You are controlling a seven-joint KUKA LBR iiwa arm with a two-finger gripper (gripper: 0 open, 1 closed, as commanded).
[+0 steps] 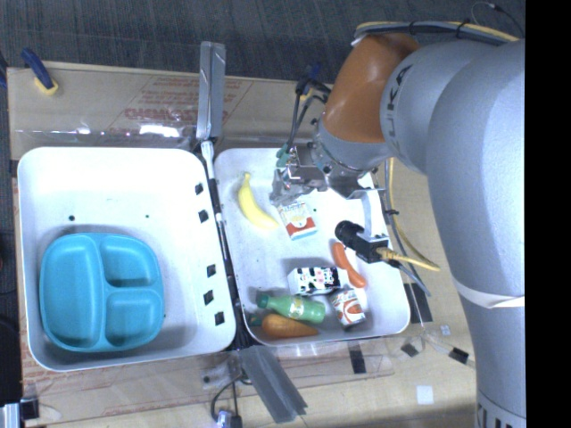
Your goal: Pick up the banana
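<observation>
While my grey arm (pixel 464 194) fills the right of the scene, its orange band (pixel 366 92) sits just above the wrist over the far end of the right bin (pixel 393 315). To the left, the left bin (pixel 116 163) holds a blue divided tray (pixel 100 290) in its near corner. My gripper (pixel 292 178) hangs over the far part of the right bin; how wide it stands I cannot tell. The banana (pixel 252 205) lies on the bin floor just to the left of my gripper, apart from it, near the wall between the bins. A small red-and-white carton (pixel 300 220) lies just below my gripper. Nearer the front edge sit a black-and-white carton (pixel 314 280), a green bottle (pixel 293 307), a carrot (pixel 287 326), a small red-and-white can (pixel 351 307) and an orange-red sausage-shaped piece (pixel 349 265).
</observation>
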